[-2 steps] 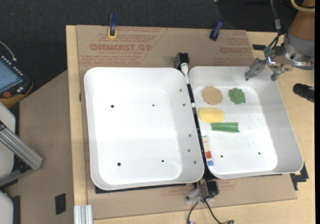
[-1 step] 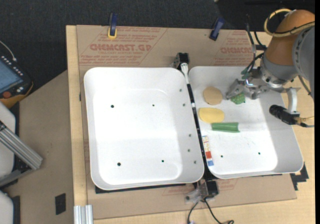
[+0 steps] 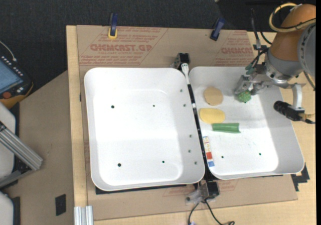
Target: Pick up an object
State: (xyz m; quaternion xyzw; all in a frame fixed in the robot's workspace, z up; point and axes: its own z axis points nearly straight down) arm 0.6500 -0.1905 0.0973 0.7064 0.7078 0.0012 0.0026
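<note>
1. The jaws (image 3: 244,90) sit low in the right bin (image 3: 281,161), clamped on a small green piece (image 3: 244,97) near its far edge.
2. A green stick (image 3: 225,127) lies flat, long axis left to right.
3. Two tan pieces (image 3: 213,96) lie beside it.

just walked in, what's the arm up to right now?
The grey KUKA arm reaches in from the right, with its end effector down in the right white bin, right at a small green object near the bin's far side. Whether it actually grips that piece is unclear from this angle. Loose in the same bin: a round tan disc, a yellow oval piece and a long green stick-shaped piece. The left white bin sits alongside.
</note>
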